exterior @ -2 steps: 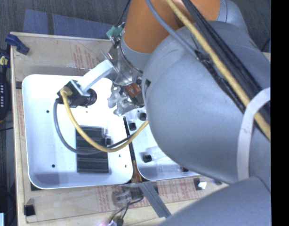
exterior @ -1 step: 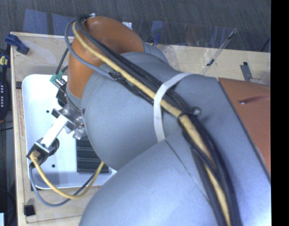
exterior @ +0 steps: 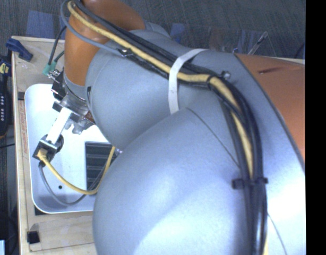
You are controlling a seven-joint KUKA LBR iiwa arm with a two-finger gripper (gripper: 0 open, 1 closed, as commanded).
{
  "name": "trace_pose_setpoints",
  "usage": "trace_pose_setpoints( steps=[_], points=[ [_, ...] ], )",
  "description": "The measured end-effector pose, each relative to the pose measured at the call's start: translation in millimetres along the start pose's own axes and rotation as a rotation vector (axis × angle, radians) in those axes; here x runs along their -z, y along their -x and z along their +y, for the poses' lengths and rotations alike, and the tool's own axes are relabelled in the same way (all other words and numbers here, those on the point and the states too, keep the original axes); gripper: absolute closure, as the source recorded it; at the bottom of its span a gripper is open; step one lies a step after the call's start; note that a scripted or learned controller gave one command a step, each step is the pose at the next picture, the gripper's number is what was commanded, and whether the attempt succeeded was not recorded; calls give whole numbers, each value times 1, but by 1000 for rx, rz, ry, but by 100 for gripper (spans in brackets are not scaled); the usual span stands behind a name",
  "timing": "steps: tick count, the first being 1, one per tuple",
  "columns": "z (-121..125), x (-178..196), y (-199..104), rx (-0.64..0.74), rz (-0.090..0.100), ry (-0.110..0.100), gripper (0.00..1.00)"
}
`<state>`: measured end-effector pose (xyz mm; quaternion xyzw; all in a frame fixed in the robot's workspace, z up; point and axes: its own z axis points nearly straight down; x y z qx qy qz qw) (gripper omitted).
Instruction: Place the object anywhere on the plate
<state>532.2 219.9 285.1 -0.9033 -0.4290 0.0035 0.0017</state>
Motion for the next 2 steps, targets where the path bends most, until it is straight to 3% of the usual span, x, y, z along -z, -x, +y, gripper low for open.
trace_pose_setpoints(
  steps=[1, 2],
  points=[
    [28, -10, -22, 133, 1, 0, 100],
    [-3, -35, 64, 267, 1, 0, 100]
  ],
)
